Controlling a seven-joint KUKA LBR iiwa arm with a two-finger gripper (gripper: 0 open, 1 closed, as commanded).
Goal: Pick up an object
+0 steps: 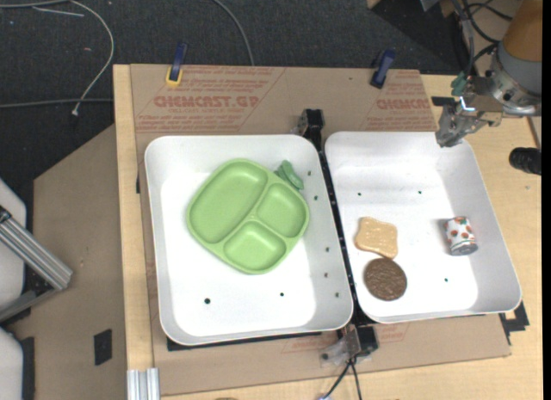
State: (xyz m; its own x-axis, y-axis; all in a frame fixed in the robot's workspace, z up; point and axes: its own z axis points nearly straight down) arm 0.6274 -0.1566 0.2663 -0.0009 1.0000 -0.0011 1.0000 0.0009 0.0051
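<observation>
The gripper (451, 134), nothing visible between its fingers and their spread beyond telling, hangs over the right bin's (405, 170) far rim, the small can (461, 236) lying nearest, toward the camera.

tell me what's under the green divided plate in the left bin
The green divided plate lies on the left bin's white floor. A small green object pokes out at its upper right edge; anything beneath the plate is covered.

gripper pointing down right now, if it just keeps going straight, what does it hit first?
Probably bare bin floor. The gripper hangs over the far rim of the right bin, pointing down. The small can, toast and brown cookie lie nearer the camera, off that line. Height unclear.
</observation>
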